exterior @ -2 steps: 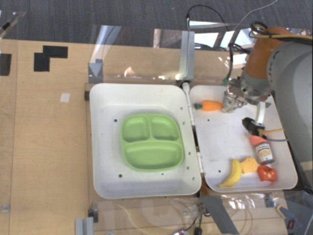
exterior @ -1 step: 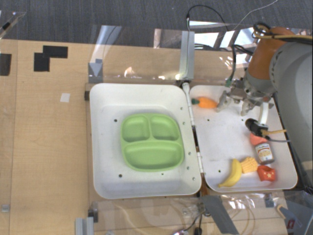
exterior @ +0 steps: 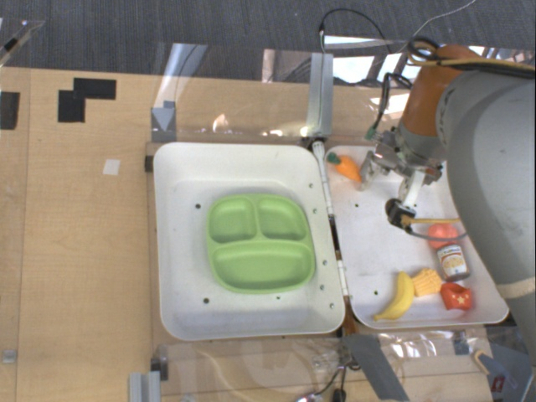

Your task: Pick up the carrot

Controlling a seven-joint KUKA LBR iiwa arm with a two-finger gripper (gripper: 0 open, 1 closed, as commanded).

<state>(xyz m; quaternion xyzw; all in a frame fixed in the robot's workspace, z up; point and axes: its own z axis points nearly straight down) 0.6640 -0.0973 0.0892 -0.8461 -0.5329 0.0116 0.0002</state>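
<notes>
The carrot (exterior: 344, 167), small and orange with a green top, lies in the far left corner of the right bin (exterior: 368, 258), close to the divider between the bins. My gripper (exterior: 387, 189) hangs over the far part of that bin, just right of the carrot and not touching it. It is open, with nothing between its fingers. The grey arm with its orange band comes in from the right and hides the bin's right edge.
In the right bin's near corner lie a banana (exterior: 395, 298), a yellow corn piece (exterior: 427, 283), a red fruit (exterior: 456, 296), a small jar (exterior: 453, 262) and a red item (exterior: 442, 232). The left bin (exterior: 176, 224) holds a green divided plate (exterior: 224, 254).
</notes>
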